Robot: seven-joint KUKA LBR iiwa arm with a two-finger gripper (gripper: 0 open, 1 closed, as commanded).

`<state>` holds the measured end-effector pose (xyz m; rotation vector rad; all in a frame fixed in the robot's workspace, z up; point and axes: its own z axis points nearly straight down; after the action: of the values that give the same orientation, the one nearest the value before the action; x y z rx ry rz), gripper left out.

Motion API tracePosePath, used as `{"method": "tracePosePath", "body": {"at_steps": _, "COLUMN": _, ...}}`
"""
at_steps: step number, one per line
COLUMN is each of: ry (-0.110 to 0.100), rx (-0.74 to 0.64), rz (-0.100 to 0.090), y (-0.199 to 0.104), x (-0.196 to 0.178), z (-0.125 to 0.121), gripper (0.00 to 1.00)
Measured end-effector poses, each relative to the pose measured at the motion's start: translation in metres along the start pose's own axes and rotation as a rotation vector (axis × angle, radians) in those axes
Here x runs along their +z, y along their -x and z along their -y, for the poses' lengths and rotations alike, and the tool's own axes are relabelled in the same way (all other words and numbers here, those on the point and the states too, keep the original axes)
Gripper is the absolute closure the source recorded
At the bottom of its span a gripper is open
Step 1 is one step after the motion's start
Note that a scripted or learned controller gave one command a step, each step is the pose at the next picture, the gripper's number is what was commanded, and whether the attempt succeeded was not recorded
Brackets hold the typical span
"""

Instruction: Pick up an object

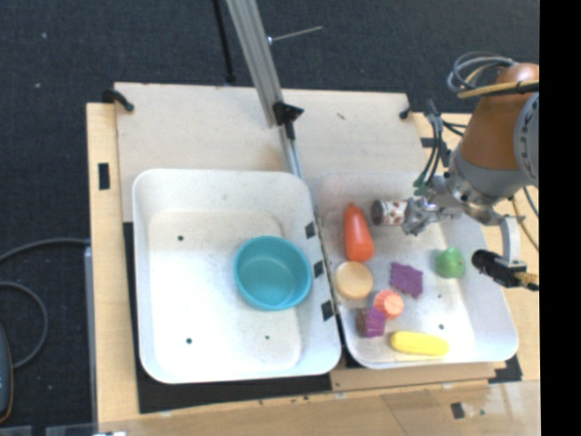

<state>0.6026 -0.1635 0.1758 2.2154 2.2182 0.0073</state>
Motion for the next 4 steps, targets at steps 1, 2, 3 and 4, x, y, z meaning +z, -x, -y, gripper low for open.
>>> {"method": "tracePosePath", "body": {"at_steps": 1, "ry": 0.001, "rx": -0.001, "rz": 0.001, "y": 0.007, "x": -0.058, "z": -0.01, "gripper": 1.0}}
{"method": "tracePosePath", "body": {"at_steps": 2, "ry": -0.003, "rx": -0.003, "rz": -0.001, "y": 0.008, "x": -0.082, "z": -0.012, "gripper": 1.0}}
{"method": "tracePosePath", "body": {"at_steps": 3, "ry": -0.007, "rx": -0.005, "rz": -0.002, "y": -0.046, "x": -0.079, "z": -0.01, "gripper": 1.0}}
{"method": "tracePosePath", "body": {"at_steps": 4, "ry": -0.007, "rx": -0.005, "rz": -0.002, "y": -0.095, "x": -0.08, "z": 0.013, "gripper": 1.0}}
